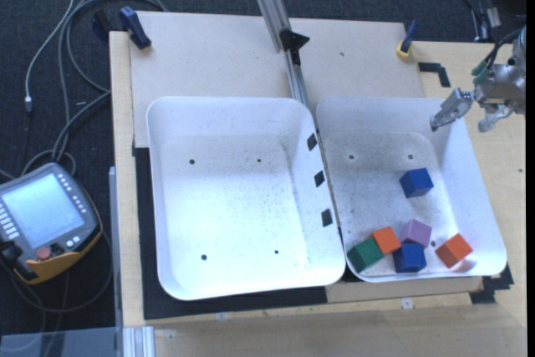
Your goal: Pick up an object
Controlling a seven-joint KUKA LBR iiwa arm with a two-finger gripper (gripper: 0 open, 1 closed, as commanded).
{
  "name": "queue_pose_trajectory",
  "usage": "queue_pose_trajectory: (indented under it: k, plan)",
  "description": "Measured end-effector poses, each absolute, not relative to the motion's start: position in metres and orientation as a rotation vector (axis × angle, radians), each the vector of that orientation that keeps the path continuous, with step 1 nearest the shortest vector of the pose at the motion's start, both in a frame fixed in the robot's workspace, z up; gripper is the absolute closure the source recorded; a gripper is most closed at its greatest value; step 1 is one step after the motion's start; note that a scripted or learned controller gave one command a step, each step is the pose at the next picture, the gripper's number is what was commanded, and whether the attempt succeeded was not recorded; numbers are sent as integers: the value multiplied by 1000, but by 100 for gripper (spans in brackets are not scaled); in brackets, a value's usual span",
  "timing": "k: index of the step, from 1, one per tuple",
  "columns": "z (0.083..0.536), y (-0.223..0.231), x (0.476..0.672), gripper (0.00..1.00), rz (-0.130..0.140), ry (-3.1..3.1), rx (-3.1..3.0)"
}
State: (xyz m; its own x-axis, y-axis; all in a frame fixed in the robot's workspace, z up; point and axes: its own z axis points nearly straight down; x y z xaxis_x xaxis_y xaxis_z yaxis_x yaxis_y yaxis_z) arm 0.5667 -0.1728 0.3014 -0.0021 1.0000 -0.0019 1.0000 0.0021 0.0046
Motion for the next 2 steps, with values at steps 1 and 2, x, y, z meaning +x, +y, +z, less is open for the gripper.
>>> queue_pose_trajectory:
  k: [1,2]
  plan:
    - [299,-189,567,0,0,2217,2220]
    - [301,-189,597,0,2,2219,2216]
